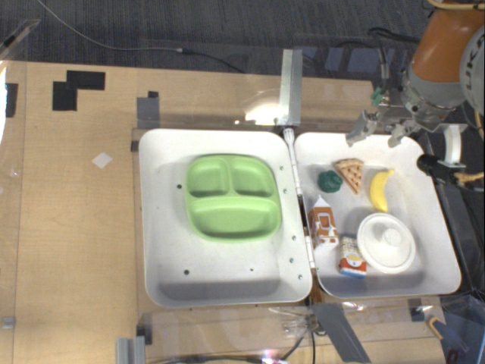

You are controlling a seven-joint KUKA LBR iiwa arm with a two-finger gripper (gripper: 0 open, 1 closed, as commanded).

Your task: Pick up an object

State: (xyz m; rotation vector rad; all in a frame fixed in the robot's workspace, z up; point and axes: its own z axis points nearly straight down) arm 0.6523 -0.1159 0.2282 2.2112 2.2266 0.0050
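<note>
The right bin (439, 241) holds a pizza slice (351, 174), a yellow banana (380, 189), a small dark green object (330, 180), a small brown-and-white carton (323, 224), a white bowl (386, 240) and a small white-and-red figure (352, 259). My gripper (377, 133) hangs over the bin's far edge, above and just beyond the pizza slice and banana. Its two fingers stand apart with nothing between them.
The left bin (163, 203) holds a green divided plate (232, 197). A metal post (291, 89) rises behind the seam between the bins. Cables run along the right side of the bench. Bare wooden bench (68, 226) lies to the left.
</note>
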